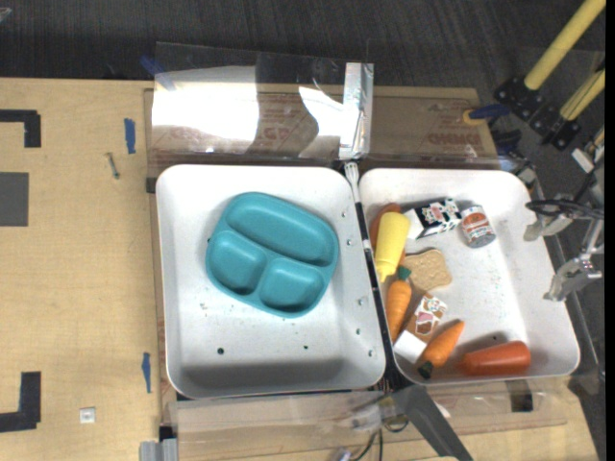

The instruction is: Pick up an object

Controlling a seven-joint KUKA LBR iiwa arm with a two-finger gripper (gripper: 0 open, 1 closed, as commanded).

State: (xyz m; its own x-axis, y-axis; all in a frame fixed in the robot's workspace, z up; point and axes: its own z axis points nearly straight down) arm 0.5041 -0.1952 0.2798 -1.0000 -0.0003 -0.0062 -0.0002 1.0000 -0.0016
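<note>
Light wooden bench (77, 257) with black tape marks at its left, 2 shallow white bins side by side on it, left bin (183, 353), right bin (538, 296), their inner rims touching

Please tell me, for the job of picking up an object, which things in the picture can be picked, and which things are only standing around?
Belong to the job, all in the right bin:
yellow corn
two carrots
red-orange vegetable
small can
cow-patterned carton
bread slice

Just lying about:
teal divided tray in the left bin
clear plastic panel behind the bins
blue tape marks on the bench
</note>
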